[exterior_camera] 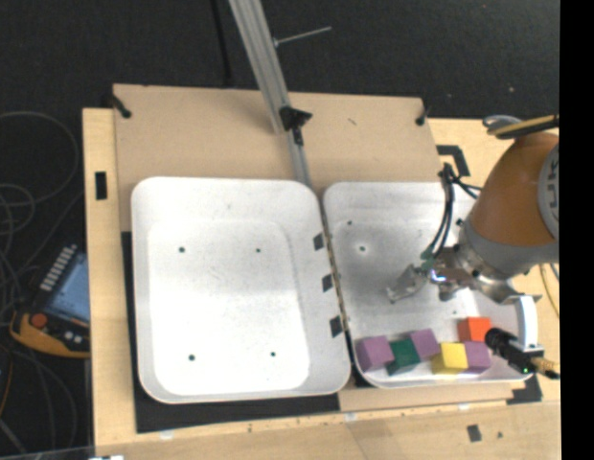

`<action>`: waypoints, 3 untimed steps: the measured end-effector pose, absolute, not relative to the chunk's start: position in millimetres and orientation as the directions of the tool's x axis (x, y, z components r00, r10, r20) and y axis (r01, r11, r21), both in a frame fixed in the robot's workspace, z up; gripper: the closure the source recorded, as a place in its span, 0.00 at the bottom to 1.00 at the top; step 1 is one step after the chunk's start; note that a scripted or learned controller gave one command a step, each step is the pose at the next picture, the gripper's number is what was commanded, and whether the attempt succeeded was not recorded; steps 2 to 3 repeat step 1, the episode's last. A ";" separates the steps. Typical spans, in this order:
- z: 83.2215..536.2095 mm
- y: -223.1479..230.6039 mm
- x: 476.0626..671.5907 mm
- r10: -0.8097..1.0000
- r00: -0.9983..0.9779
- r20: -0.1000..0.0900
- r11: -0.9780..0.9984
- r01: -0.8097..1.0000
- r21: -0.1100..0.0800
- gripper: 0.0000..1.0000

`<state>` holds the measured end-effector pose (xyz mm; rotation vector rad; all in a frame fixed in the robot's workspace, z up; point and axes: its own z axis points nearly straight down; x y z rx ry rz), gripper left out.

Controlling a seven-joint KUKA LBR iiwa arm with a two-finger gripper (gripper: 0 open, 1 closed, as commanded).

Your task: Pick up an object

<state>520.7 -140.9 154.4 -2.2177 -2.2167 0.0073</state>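
Several small blocks lie along the near edge of the right bin (374,209): a purple block (376,353), a green block (404,354), a second purple block (424,342), a yellow block (454,356), a third purple block (478,356) and an orange block (474,330). My gripper (426,287) hangs over the middle of the right bin, just above the row of blocks and apart from them. It is open, with bare bin floor between its fingers. The orange-banded arm (513,204) covers the bin's right side.
The left bin (230,286) sits beside the right one, with small clips along the shared rim (328,281). A slanted metal pole (268,65) rises from behind the bins. Cables and a handheld pendant (57,300) lie off the bench at left.
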 end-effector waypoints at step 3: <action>95.0 -191.0 595.9 1.000 -0.002 -0.004 0.002 1.000 0.006 0.00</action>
